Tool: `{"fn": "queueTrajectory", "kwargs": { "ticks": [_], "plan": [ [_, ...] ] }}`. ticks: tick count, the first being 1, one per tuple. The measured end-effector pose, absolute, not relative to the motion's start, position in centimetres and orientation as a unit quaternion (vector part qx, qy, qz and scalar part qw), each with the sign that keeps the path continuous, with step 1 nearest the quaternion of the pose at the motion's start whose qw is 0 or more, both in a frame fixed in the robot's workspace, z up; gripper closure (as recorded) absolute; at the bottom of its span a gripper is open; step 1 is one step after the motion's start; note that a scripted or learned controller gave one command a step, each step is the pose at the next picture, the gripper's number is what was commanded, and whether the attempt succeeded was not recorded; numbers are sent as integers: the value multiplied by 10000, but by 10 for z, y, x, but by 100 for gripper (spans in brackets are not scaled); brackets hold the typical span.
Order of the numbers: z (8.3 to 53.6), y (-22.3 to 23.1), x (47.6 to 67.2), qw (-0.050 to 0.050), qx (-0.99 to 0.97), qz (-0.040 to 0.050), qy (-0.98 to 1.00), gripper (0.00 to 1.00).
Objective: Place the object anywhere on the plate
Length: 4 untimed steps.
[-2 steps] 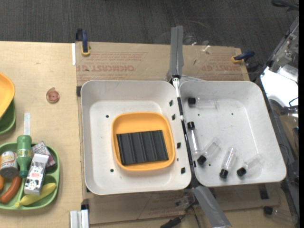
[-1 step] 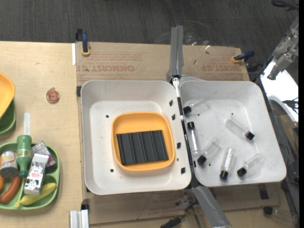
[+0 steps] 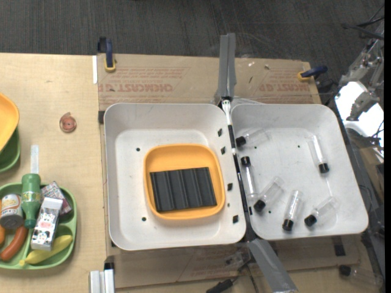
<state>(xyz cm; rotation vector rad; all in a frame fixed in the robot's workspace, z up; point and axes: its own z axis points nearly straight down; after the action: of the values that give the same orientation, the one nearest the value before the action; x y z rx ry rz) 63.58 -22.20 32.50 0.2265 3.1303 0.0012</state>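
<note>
Left bin (image 3: pixel 122 163): one orange plate (image 3: pixel 183 211) bearing a dark ribbed slab (image 3: pixel 182 188), flat on its centre, so the placement appears complete. Right bin (image 3: pixel 342 163): several clear vials with black caps (image 3: pixel 318 154), scattered, none on the plate. Arm (image 3: pixel 360 102): partly in frame at the right edge, well apart from the plate; gripper state cannot be told.

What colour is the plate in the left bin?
Orange-yellow, the plate carries a dark grey ribbed block; the camera view shows it clearly.
</note>
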Motion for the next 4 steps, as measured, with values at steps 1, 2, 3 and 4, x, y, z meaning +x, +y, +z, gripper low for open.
{"fn": "queueTrajectory", "kwargs": {
  "ticks": [1, 2, 3, 4],
  "plan": [
    [279, -222, 640, 17, -985, 7, 9951, 0],
    [241, -221, 660, 25, -2623, 6, 9650, 0],
    [209, -221, 660, 24, -4137, 8, 9104, 0],
    [316, -221, 659, 34, -5114, -3, 8594, 0]
  ]
}}
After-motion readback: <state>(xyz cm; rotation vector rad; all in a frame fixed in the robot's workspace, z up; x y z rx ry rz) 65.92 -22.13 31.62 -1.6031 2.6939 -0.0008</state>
